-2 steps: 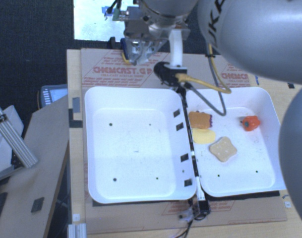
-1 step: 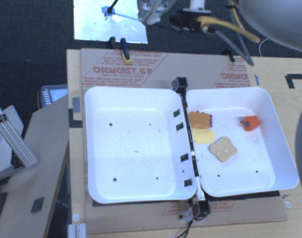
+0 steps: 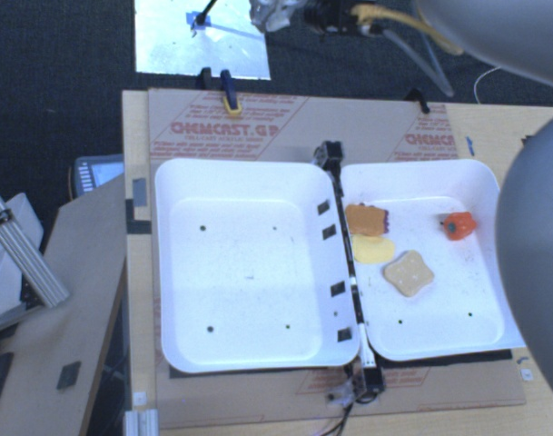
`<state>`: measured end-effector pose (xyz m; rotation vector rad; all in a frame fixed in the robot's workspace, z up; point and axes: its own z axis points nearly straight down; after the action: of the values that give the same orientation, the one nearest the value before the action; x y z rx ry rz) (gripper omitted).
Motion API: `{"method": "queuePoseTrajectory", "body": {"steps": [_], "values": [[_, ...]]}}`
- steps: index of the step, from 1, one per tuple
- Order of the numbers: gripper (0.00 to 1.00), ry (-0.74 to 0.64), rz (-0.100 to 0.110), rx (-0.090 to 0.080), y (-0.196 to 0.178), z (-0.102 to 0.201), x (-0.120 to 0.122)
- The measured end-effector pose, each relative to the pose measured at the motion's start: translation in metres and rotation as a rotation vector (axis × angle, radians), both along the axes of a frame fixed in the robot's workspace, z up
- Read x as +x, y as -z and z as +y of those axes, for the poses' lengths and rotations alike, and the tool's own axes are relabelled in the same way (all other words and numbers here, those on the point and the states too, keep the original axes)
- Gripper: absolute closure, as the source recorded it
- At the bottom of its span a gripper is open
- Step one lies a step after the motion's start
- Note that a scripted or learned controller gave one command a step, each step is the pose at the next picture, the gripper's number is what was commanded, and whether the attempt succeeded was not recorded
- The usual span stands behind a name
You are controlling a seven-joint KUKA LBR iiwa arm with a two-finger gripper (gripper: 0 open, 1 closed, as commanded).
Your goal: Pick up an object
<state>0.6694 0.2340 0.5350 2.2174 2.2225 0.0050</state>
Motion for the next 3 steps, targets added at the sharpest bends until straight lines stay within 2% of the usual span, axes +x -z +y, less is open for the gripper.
{"method": "queuePoseTrajectory", "body": {"steps": [1, 2, 3], "values": [[0.0, -0.002, 0.002, 0.0, 0.0, 0.0, -0.001], [1.0, -0.006, -0.001, 0.001, -0.012, 0.001, -0.001], [0.0, -0.008, 0.0, 0.001, -0.011, 0.001, -0.001]]}}
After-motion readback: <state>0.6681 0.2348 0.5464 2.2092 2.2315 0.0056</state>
